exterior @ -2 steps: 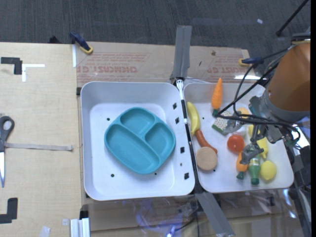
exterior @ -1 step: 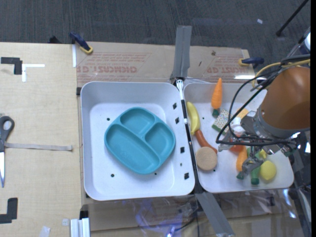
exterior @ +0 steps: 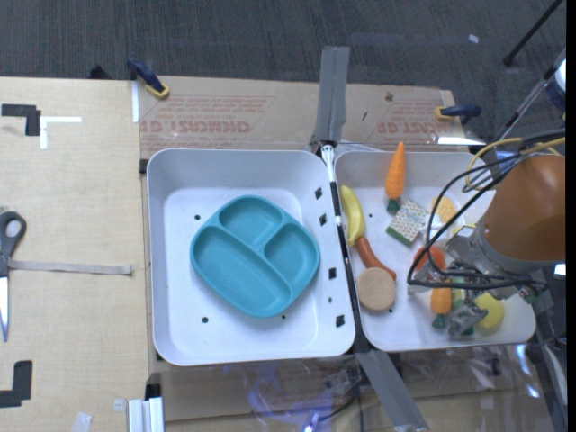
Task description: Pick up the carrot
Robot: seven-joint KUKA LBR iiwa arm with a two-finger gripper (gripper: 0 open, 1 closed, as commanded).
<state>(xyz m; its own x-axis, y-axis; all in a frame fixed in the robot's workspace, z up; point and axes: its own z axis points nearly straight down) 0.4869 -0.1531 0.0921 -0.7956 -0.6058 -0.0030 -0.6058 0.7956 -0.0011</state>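
Note:
The carrot (exterior: 394, 171), orange with a green stub at its lower end, lies at the back of the right bin (exterior: 382, 331). My gripper (exterior: 459, 311) is down at the front right of that bin, well away from the carrot. The arm's orange band (exterior: 531, 210) and cables cover much of it. A small orange piece (exterior: 440, 300) and a yellow lemon (exterior: 490, 311) sit right beside the gripper.
The right bin also holds a banana (exterior: 351, 214), a red sausage (exterior: 371, 254), a round tan disc (exterior: 376, 289), a small patterned box (exterior: 407, 221) and an orange slice (exterior: 445, 210). A blue divided plate (exterior: 255, 255) lies in the left bin (exterior: 166, 268).

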